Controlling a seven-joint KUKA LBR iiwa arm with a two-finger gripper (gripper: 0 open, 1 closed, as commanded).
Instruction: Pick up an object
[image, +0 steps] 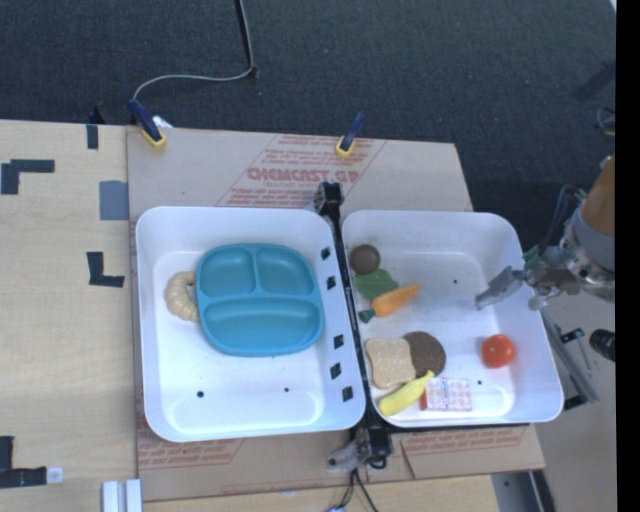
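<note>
Grey end effector (505, 285) hovers above the red tomato (498, 350) in right bin (440, 228)

plate (260, 300) in left bin (160, 330), tomato (498, 350) right bin (470, 235)

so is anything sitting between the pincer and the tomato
Nothing visible does. The pincer sits over the right bin near its right edge, and the tomato lies just below it in the view, with bare white bin floor between them.

Even bright overhead light, soft shadows, mild glare on white bins (160, 300), slight blur.
</note>
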